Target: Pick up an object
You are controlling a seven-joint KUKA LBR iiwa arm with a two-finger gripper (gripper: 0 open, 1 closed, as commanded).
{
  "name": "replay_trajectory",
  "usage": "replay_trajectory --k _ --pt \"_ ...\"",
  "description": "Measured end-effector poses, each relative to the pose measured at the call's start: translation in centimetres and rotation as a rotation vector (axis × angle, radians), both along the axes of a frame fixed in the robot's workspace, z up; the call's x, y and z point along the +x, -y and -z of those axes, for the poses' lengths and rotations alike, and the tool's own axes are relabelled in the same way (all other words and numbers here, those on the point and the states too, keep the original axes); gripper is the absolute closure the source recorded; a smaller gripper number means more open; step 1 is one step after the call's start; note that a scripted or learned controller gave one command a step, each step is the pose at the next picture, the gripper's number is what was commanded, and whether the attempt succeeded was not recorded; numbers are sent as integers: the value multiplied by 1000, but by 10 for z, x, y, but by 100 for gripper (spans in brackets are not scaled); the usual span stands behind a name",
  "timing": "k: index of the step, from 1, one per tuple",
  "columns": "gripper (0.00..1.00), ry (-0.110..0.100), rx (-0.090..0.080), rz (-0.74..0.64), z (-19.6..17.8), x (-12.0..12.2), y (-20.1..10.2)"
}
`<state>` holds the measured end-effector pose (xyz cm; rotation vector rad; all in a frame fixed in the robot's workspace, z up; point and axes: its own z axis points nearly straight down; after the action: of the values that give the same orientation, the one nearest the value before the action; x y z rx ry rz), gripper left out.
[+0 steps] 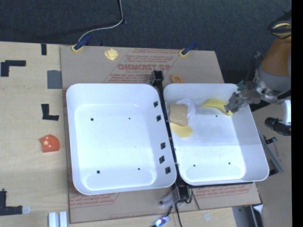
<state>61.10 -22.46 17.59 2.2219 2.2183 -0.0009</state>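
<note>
- Gripper [233,106] sits low over the right bin [246,171], tips touching the end of the yellow banana-shaped piece [215,105], apparently positioned for a grasp.
- Finger spread and any grip: cannot tell.
- Tan block [179,113] lies against the bins' shared wall.

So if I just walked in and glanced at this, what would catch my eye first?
Probably the two white bins side by side: the left bin and the right bin. In the right one, a tan sponge lies against the left wall with a pale yellow piece just below it. At that bin's upper right edge, the arm's gripper meets the end of a yellow banana.
</note>
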Motion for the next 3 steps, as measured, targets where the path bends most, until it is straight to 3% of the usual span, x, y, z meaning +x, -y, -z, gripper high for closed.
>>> replay_trajectory --k 1,2,3 --pt "100 18 -6 -6 -150 52 -1" --pt "100 11 -2 -5 -254 59 -16" --pt "100 13 -4 -4 -368 57 -6"
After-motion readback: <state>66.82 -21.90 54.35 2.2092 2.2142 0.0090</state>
